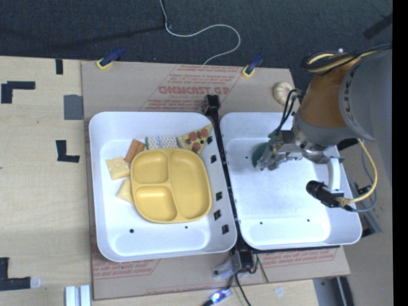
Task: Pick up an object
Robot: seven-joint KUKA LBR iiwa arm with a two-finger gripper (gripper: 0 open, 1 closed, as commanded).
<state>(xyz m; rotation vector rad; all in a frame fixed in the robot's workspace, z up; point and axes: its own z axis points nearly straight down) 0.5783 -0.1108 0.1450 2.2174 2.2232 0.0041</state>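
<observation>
Plainly, the largest thing in the scene was the bench (38, 190), on which a cardboard sheet (185, 85) carried two shallow white bins side by side. The grey arm (347, 101), with its orange band, was reached in from the right over the right bin (287, 234). The left bin (159, 244) was taken up mostly by a yellow divided plate (171, 185), with small flat pieces like crackers or toy food (118, 167) tucked along its far and left edges.

The claw (271, 155) was seen low over the far part of the right bin, and something dark green (260, 154) was seen at its tip. Whether that green thing was an object or part of the claw could not be told, nor could it be told how far the claw was parted or whether anything was held.

Several failures could be judged likely from here. If the green thing was the object and was caught only at its edge, it could be dropped as soon as a lift was begun. If the claw was closed on nothing, the arm would be raised with no load. The candidate objects in the left bin were crowded against the plate and the bin wall (217, 171), so a grasp there could be blocked or the plate nudged.
</observation>
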